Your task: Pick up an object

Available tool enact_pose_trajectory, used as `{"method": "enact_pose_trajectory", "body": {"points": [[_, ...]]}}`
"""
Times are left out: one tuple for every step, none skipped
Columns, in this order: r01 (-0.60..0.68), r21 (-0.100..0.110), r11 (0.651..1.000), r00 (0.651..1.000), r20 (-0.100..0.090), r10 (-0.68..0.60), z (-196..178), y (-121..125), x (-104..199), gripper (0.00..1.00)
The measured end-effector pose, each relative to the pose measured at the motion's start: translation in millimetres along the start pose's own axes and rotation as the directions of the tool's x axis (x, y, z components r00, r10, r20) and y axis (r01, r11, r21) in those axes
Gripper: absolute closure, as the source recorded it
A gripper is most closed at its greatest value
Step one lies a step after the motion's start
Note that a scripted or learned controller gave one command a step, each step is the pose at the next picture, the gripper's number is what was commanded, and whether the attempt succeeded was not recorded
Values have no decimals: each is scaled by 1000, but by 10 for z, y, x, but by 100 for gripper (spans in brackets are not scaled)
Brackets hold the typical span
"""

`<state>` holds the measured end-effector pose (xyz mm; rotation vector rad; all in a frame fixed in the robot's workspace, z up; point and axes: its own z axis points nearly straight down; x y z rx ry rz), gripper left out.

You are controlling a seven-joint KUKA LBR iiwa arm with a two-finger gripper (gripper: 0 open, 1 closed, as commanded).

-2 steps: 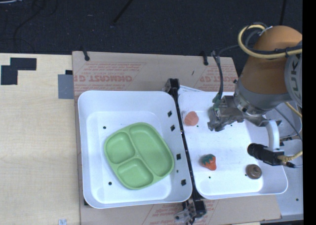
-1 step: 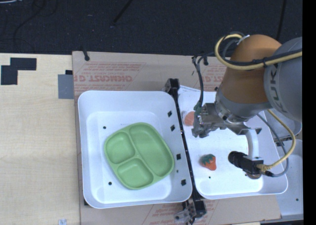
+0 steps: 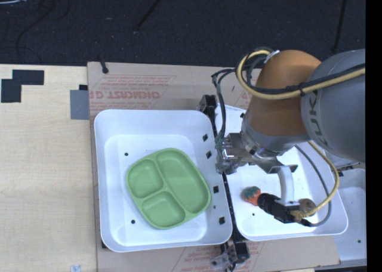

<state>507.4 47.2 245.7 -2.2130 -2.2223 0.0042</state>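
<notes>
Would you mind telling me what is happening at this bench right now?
The KUKA arm is reaching in over the right bin, where a small orange and green object lies on the bin floor just below its wrist. The left bin holds a green divided plate, lying flat and apart from the arm. Nothing appears to be picked up yet.

White bin beside second white bin, both on printed cardboard over pale bench
</notes>
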Motion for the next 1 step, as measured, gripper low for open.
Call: {"method": "enact_pose_trajectory", "body": {"points": [[0,1,1000,1000,1,0,215,-106,503,100]]}}
